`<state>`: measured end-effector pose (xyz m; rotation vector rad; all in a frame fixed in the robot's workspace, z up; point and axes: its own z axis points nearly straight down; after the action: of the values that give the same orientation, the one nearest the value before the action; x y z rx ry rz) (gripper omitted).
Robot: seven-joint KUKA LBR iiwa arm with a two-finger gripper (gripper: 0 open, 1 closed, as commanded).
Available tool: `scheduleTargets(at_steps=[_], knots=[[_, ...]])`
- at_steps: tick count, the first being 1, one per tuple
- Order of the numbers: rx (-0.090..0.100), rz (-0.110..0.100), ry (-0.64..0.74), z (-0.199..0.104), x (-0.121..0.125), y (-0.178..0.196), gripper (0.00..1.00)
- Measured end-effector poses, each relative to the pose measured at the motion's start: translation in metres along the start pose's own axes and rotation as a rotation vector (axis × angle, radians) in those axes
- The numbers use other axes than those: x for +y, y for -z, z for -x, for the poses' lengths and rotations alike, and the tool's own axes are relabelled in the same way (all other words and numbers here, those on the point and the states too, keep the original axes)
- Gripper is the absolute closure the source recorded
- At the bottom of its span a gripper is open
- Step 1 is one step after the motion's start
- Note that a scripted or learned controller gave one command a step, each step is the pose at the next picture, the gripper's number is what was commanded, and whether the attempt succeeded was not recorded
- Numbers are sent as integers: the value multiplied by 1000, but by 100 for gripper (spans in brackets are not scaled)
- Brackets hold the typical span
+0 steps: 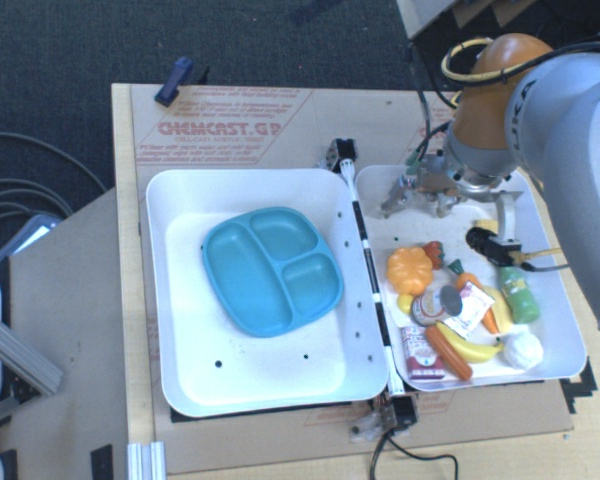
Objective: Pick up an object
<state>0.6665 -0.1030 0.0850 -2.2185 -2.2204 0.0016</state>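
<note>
Two white bins are being borne side by side on the bench (230,128). The left bin (180,368) is being occupied by a blue divided tray (271,269), lying near its middle. The right bin (560,353) is being reached into by the arm (540,98), which is coming in from the right with its orange band (505,63) above the wrist.

The gripper (420,196) is being held over the far left part of the right bin, above bare white floor. Nothing is being seen between its fingers, and whether they are apart or together cannot be told from this slant.

The objects are being kept in a cluster in the near half of the right bin, apart from the gripper. An orange pumpkin (410,268) is lying nearest the gripper, by the divider. A banana (475,348), a carrot (450,353), a green bottle (520,298) and a white ball (525,350) are being crowded together just beside it.
</note>
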Motion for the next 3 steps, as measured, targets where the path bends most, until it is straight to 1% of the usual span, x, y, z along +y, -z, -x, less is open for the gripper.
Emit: scheduleTargets(at_steps=[1,2,3], knots=[[0,0,-1,-11,-33,0,0],[-1,1,-2,-8,-70,-1,0],[0,2,-2,-8,-69,9,100]])
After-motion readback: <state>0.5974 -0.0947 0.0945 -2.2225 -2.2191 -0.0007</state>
